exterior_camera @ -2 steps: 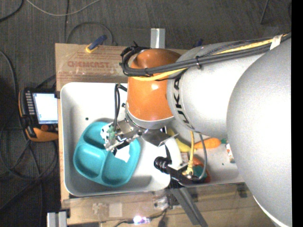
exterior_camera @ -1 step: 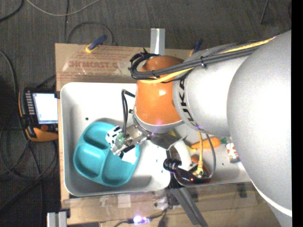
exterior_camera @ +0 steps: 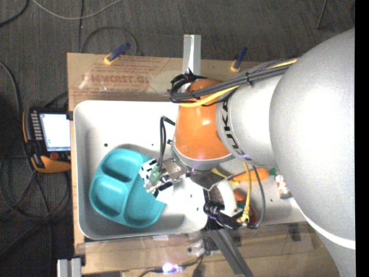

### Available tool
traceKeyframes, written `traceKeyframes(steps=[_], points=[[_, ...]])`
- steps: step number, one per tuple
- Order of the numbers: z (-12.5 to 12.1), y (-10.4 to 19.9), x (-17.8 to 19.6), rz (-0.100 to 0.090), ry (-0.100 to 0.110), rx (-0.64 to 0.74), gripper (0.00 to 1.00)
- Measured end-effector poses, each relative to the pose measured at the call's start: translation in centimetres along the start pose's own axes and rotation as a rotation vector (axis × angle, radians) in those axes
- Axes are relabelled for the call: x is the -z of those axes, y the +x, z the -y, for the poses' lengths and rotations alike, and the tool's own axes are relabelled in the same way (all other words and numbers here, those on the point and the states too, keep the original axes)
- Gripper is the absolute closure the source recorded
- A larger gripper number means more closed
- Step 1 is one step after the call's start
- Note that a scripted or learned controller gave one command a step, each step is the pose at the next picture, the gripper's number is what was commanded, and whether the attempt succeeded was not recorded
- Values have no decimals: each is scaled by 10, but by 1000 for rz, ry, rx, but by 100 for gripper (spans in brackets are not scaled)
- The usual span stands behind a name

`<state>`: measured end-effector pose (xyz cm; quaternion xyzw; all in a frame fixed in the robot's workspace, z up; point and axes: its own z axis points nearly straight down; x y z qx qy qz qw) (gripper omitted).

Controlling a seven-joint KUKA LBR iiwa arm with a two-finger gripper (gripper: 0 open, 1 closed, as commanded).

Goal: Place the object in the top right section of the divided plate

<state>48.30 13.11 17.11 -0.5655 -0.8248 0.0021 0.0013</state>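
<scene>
Right now the gripper [exterior_camera: 152, 178] hangs over the teal divided plate's [exterior_camera: 118, 194] right edge; whether it grips anything, I cannot tell.

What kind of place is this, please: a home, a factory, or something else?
Probably a robotics lab. A KUKA arm works over white bins on a plywood bench, a teach pendant lies beside it, and loose cables cross grey carpet.

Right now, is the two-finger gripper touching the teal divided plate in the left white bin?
Cannot tell. In the camera view the gripper overlaps the right edge of the teal divided plate, but looking down from above shows neither contact nor a gap.
</scene>
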Motion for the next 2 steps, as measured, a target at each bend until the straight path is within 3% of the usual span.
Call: traceKeyframes(steps=[1,2], points=[[0,0,0,0,0,0,0],[0,1,8,-2,3,2,100]])
